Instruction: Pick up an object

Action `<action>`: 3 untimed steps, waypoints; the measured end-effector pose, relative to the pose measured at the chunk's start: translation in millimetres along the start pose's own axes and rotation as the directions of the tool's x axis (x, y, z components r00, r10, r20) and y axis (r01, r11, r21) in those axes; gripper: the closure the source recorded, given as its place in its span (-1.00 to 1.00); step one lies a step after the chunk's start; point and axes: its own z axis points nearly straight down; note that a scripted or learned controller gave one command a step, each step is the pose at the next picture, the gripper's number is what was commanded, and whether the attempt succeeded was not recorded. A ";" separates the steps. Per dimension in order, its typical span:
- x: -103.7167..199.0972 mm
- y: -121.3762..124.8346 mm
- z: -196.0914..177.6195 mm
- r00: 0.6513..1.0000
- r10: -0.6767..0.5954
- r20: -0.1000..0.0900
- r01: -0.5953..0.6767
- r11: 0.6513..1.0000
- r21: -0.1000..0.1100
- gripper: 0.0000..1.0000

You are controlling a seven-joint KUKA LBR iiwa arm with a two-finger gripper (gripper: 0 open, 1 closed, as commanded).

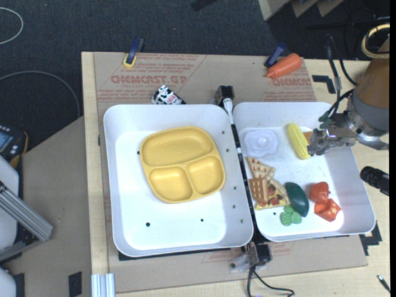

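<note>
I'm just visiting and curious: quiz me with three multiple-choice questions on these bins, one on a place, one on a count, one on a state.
1. Where is the yellow divided plate?
A. left bin
B. right bin
C. bare bench

2. How many compartments has it?
A. two
B. three
C. five

3. Where is the gripper?
A. over the left bin
B. by the corn in the right bin
C. off the bench

Answers: 1 A, it lies in the left bin. 2 B, one long section and two small. 3 B, it sits right of the corn.

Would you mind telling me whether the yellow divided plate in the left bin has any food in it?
Empty. The yellow divided plate lies flat in the left bin, and all three compartments show bare yellow.
</note>
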 end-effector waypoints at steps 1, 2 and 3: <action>51.1 24.6 8.1 1.000 0.000 0.001 0.000 1.000 -0.003 1.00; 100.8 54.6 -3.9 1.000 -0.001 0.001 0.001 1.000 -0.005 1.00; 132.7 54.9 1.4 1.000 0.000 0.000 0.000 1.000 0.001 1.00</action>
